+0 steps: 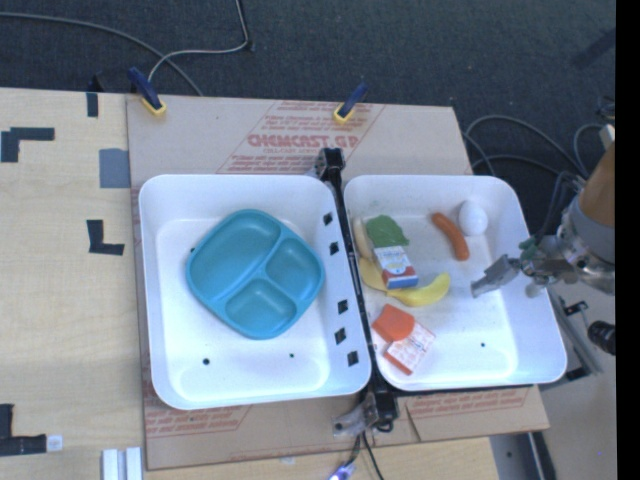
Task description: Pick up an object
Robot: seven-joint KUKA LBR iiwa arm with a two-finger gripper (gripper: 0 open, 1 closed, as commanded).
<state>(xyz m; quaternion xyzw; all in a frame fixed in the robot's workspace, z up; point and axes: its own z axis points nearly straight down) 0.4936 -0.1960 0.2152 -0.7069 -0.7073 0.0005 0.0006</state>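
Observation:
The right bin (520,358) holds several small items: a white egg (472,217), an orange sausage (450,235), a green toy (386,232), a small carton (397,264), a yellow banana (420,291), an orange block (393,322) and a red-and-white packet (411,349). My gripper (508,266) hangs over the right side of this bin, right of the banana and below the egg. It is open, with nothing between its fingers. One grey finger (488,279) points left toward the bin's middle.
A blue divided plate (256,273) lies in the left bin (160,358). Black clips line the wall between the two bins. Cables run over the dark floor beyond the bench and at its right side.

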